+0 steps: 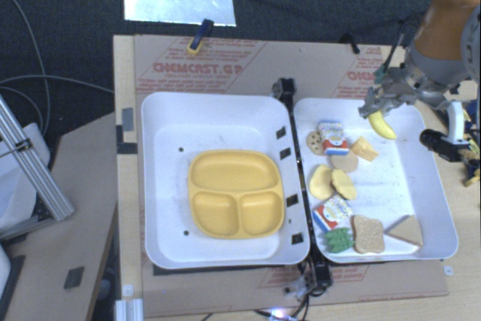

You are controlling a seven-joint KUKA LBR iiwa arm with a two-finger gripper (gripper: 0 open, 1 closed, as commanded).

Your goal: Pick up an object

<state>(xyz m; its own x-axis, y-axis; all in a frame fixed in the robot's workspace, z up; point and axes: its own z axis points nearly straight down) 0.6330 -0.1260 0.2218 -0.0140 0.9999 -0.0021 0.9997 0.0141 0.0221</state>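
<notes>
Arm [443,19] is reaching in from the right, its hand [378,110] hanging over the far edge of the right bin [428,192]. A yellow banana [382,125] is sitting directly under the fingertips, touching them or nearly so; from here I cannot tell whether the hand is gripping it, or whether the fingers are spread or closed. The banana is lying or hanging over the bin's far part, tilted, well apart from the near pile. Other play food is lying in the same bin: a cookie [315,140] beside a small carton [332,135], a cheese wedge [365,149], two pale yellow potato-like pieces [331,181], a second carton [331,213], a green broccoli piece [339,239], a bread slice [368,234] and a triangular sandwich piece [406,230] at the near right corner. Left bin [161,162] is holding a yellow divided tray [235,193], three compartments, sitting flat. Both bins are resting side by side on the desk [225,64].
</notes>
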